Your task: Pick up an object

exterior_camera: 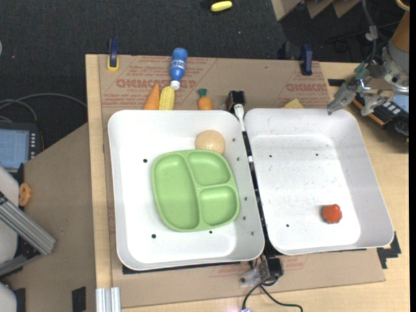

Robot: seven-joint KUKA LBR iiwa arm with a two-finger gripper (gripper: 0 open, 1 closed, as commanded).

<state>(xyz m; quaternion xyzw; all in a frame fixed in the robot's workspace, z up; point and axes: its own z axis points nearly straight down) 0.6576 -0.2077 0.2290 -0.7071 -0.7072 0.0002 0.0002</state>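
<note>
A small red round object (332,214) lies in the right bin (305,174), near its front right corner. In the left bin (130,174) a beige round object (210,142) rests against the far edge of a green divided plate (195,189). My gripper (356,103) hangs over the right bin's far right corner, well above and behind the red object. It is open, with its fingers spread and nothing between them.
Behind the bins on the cardboard lie a blue-capped bottle (178,65), a toy corn cob (166,97), an orange carrot (152,98), a smaller carrot (205,101) and a black part (235,99). A yellow object (221,6) lies on the dark floor.
</note>
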